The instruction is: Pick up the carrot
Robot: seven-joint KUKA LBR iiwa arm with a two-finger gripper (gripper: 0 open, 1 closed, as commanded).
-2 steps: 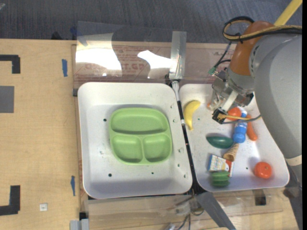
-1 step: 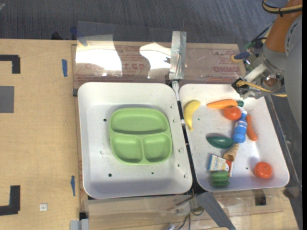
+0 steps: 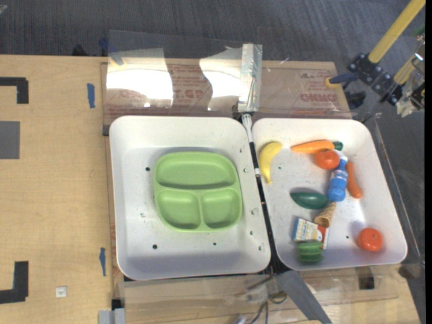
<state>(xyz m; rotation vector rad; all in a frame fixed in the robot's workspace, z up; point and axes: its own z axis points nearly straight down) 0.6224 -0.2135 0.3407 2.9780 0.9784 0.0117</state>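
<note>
the carrot (image 3: 312, 146) lies flat at the far end of the right bin (image 3: 387, 181), orange and tapered with a dark green tip pointing right, touching a red tomato (image 3: 327, 159) just near of it. toys are jumbled loosely here, likely scattered for picking. a banana (image 3: 268, 158) sits left of it. the end effector, can't tell its state from here. left bin (image 3: 128, 181) carries a green divided plate (image 3: 198, 190).
</note>
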